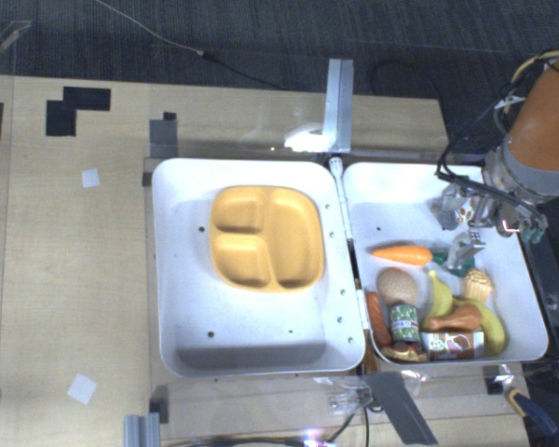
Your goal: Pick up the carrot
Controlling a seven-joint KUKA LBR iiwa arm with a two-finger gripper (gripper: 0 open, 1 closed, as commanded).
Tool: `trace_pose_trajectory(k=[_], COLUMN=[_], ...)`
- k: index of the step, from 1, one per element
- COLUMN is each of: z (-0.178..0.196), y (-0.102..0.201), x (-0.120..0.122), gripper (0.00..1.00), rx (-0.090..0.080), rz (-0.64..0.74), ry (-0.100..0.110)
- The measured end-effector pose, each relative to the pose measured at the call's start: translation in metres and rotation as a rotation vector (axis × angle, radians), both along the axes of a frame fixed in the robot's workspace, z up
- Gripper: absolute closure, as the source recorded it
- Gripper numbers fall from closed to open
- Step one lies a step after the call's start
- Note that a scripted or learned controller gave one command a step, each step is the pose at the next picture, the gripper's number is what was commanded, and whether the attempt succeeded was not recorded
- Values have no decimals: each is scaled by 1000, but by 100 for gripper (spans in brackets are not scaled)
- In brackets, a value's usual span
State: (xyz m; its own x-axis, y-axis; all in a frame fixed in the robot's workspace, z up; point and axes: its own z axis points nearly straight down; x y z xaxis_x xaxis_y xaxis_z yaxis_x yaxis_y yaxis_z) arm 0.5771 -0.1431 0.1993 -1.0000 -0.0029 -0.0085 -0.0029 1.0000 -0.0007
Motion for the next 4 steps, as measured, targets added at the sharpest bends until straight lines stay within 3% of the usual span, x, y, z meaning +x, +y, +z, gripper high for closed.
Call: trace_pose_trajectory(k=[1, 2, 3, 4], z=[-109, -110, -109, -107], y=[60, 53, 30, 39], x=[-31, 11, -50, -74], gripper=[0, 0, 0, 0], rx=[1, 2, 2, 7], rz=[-95, -166, -270, -589], ry=[-10, -4, -11, -30])
